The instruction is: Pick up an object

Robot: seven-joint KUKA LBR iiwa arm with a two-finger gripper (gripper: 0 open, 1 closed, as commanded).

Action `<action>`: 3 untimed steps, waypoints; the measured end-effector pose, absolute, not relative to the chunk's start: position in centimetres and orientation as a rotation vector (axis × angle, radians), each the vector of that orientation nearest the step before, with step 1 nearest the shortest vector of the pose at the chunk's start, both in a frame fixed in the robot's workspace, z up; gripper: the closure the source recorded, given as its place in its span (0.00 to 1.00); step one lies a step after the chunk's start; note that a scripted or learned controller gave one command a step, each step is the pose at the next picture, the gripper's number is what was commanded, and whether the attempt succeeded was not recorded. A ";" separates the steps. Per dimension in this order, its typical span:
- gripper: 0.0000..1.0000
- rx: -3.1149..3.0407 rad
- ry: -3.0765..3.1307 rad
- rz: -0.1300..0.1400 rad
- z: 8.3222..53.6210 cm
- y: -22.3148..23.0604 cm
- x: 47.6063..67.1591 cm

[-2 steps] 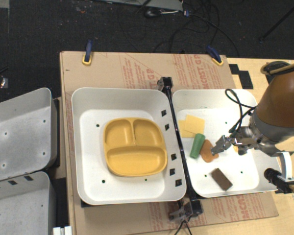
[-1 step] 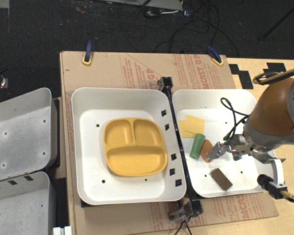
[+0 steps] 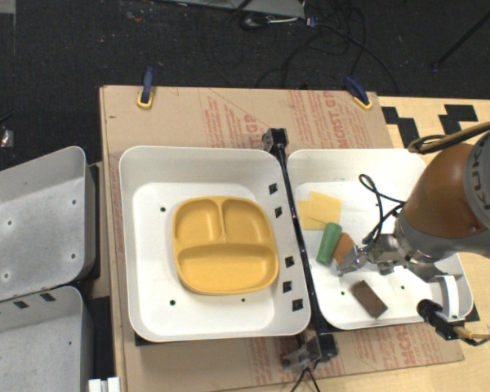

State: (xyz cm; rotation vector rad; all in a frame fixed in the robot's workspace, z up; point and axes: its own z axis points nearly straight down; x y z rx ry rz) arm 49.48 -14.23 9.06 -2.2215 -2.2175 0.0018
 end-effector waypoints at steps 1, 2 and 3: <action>1.00 -2.225 -2.217 0.000 10.2 -14.2 49.5; 1.00 -2.221 -2.224 -0.001 14.5 -14.0 49.0; 1.00 -2.222 -2.229 -0.005 20.5 -13.9 49.9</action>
